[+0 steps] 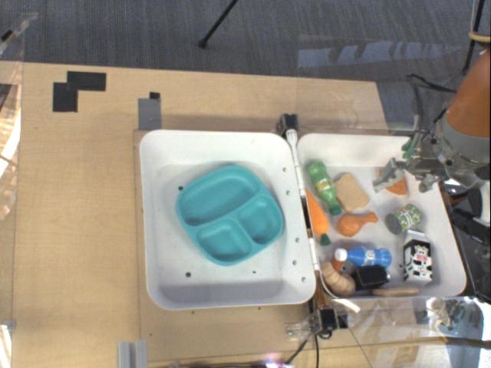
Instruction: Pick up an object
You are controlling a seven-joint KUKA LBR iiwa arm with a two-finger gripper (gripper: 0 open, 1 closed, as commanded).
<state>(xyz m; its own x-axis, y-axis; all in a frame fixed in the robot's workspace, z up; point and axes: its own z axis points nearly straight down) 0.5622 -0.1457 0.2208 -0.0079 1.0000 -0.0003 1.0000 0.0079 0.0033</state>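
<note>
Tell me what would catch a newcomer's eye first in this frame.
The teal divided plate stands out, alone in the left bin. Next comes the crowded right bin: a green bottle, an orange carrot, a blue bottle and a cow-print carton. The gripper hangs over that bin's far right corner.

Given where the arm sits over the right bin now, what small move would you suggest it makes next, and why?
Probably a short descent onto the orange wedge. The tool hangs at the right bin's upper right, just above that piece, with nothing visibly between its fingers. The wedge lies apart from the tan bread slice and the small can, so a straight drop looks least likely to bump neighbours.
</note>
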